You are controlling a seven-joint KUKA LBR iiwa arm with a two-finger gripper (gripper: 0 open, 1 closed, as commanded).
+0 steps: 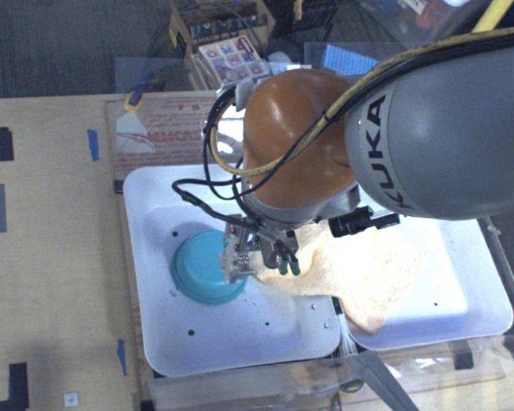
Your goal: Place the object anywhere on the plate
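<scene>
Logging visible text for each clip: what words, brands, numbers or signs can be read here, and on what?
"KUKA": black letters running sideways on the grey arm.
Reddish printed board behind the left bin: lettering too blurred to read.
Colourful box on the floor beyond the bench: print too small to read.

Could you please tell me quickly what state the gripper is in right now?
Gripper: low over the left bin, beside the blue plate and the yellow cloth; open or shut cannot be told.
</scene>
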